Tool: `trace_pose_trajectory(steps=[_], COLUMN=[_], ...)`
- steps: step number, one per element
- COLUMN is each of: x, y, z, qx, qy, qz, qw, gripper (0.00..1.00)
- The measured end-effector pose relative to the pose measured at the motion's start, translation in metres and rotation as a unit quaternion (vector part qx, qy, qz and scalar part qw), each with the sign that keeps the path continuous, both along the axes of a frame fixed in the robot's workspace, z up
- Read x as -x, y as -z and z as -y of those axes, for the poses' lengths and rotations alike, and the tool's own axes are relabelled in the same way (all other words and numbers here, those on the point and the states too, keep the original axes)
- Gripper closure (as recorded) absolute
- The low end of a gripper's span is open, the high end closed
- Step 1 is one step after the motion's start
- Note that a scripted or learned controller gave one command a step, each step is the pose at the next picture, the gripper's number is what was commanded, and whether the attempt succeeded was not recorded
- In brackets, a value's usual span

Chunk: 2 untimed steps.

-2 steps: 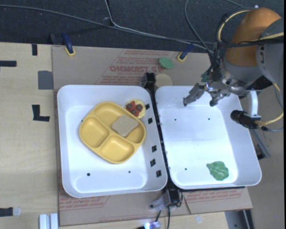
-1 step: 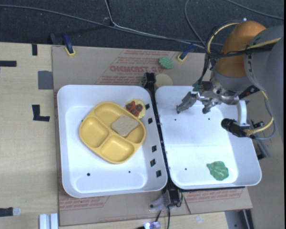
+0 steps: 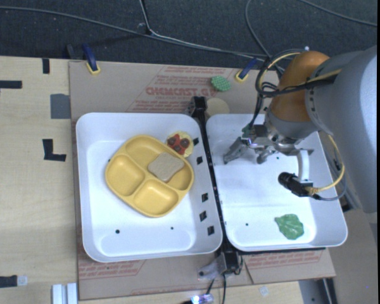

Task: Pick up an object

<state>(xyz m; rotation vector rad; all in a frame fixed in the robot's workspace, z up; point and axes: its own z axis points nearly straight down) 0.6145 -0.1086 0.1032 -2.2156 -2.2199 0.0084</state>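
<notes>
My gripper (image 3: 246, 156) hangs over the upper left part of the right bin (image 3: 240, 198). It stands open, its fingers (image 3: 232, 154) spread apart with nothing between them. A crumpled green object (image 3: 289, 225) lies at the near right corner of that bin, well apart from the gripper. In the left bin (image 3: 95, 220) rests a yellow divided plate (image 3: 130, 173) carrying a tan bread-like slice (image 3: 164, 166). A small red and yellow piece (image 3: 180, 143) sits at the plate's far right edge.
A small green dotted object (image 3: 220, 83) and a pale disc (image 3: 218, 105) lie on the cardboard beyond the bins. A black divider (image 3: 209, 182) runs between the bins. Cables cross the dark floor at the back. The arm's grey body (image 3: 361, 125) looms over the right side.
</notes>
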Motion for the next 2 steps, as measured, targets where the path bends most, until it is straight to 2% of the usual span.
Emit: trace_pose_trajectory(steps=[1,2], x=[0.0,-0.001], y=[0.019,0.007], z=[-0.001,-0.001], qx=[0.0008,0.0012], qy=[0.0,0.0], qz=[0.003,0.004], qw=[1.0,1.0], gripper=[0.0,1.0])
